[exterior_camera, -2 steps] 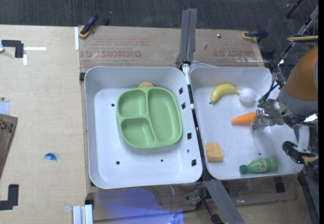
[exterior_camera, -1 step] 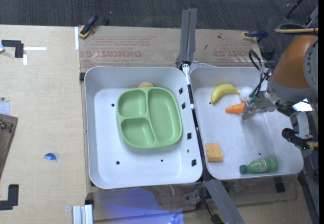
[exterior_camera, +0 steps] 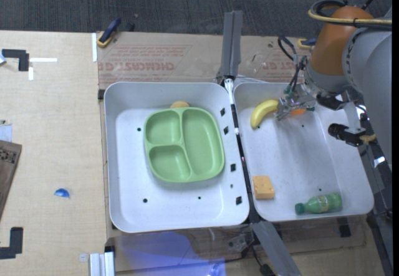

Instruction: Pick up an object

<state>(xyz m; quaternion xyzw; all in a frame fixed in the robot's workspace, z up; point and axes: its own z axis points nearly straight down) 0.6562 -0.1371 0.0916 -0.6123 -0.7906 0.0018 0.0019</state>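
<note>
The pick is not yet made. The gripper (exterior_camera: 290, 106) is low in the right bin (exterior_camera: 299, 162), near its far edge, just beside the banana (exterior_camera: 263, 113). Whether its fingers are open or closed, I cannot tell; nothing is visibly held. The sponge (exterior_camera: 264, 187) and bottle (exterior_camera: 318, 204) lie at the near edge.

2 bins (exterior_camera: 118, 144), 1 tray (exterior_camera: 184, 144), 1 banana (exterior_camera: 263, 112), 1 sponge (exterior_camera: 264, 187), 1 bottle (exterior_camera: 318, 204).
</note>
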